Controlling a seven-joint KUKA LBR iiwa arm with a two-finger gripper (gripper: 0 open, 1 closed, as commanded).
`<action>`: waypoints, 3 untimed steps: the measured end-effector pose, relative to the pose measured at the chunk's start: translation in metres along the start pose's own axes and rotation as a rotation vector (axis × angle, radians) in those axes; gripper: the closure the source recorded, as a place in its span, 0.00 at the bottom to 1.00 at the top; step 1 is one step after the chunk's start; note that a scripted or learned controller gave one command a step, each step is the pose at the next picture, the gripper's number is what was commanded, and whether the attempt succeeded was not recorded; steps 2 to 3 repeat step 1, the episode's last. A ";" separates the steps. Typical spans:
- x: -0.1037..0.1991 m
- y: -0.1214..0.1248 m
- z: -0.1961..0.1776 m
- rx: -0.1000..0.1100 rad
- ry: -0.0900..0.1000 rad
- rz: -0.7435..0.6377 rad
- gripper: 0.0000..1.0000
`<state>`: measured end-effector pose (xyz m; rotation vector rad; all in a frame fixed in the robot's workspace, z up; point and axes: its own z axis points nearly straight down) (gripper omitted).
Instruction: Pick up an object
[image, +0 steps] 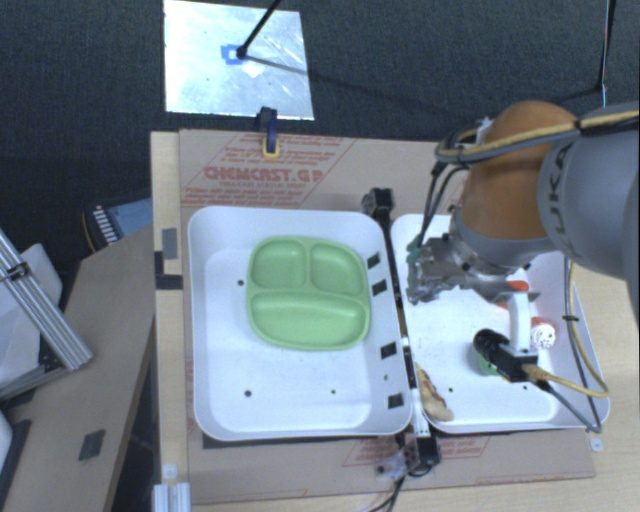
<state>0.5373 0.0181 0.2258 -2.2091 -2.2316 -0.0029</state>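
Note:
My gripper hangs low over the left part of the right bin, close to the divider between the two bins. I see nothing held in it. A tan, lumpy object lies at the front left corner of that bin, well in front of the gripper. A small white piece with red marks rests near the bin's right side. A bit of something green peeks out in the middle of the bin.
The left bin holds a green divided plate near its middle. The arm's orange and grey body covers the back of the right bin. Cardboard lies under both bins.

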 end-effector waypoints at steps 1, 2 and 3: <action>0.056 -0.002 0.010 0.001 0.000 0.000 1.00; 0.056 -0.002 0.010 0.001 0.000 0.000 1.00; 0.056 -0.002 0.010 0.001 0.000 0.000 1.00</action>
